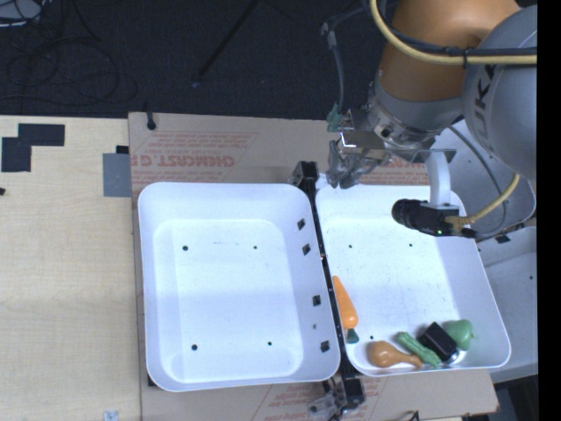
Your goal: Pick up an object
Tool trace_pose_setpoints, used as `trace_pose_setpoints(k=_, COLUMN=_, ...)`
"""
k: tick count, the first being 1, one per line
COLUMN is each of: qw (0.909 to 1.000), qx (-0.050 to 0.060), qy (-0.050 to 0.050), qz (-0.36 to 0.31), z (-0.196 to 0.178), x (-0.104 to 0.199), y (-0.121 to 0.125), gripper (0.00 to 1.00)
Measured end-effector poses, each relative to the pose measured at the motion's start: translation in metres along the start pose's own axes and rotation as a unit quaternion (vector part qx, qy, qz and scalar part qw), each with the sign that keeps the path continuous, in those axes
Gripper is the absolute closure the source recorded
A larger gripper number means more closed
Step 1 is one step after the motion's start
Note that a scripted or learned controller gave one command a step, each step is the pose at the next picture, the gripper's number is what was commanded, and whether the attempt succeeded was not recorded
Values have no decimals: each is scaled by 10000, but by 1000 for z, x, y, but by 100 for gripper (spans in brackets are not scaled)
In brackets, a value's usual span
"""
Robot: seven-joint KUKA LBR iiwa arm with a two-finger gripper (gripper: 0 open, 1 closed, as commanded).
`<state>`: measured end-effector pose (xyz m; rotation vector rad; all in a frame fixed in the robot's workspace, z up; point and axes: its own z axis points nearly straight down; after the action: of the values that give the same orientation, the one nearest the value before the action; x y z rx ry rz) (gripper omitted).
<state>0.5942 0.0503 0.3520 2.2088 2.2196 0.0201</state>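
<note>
Orange toy carrot of plastic (344, 303), tipped with a green stub, is seen lying against the left wall of the right-hand shallow white bin (412, 261), its long axis running roughly along that wall. The tool (344, 175) is held above the bin's far left corner, well apart from the carrot, which lies toward the near side. Whether the tool is clenched or released cannot be told. Further toys are gathered at the bin's near rim: a tan gourd-shaped piece (390, 354), a black block (437, 341) and green pieces (458, 331).
</note>
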Motion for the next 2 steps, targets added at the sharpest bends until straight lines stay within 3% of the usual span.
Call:
trace_pose_setpoints(k=1, qw=9999, qx=119, qy=-3, qz=-20, z=27, x=89, y=-50, gripper=100)
trace_pose_setpoints(k=2, qw=9999, qx=104, qy=-16, qz=9, z=26, x=85, y=-48, gripper=0)
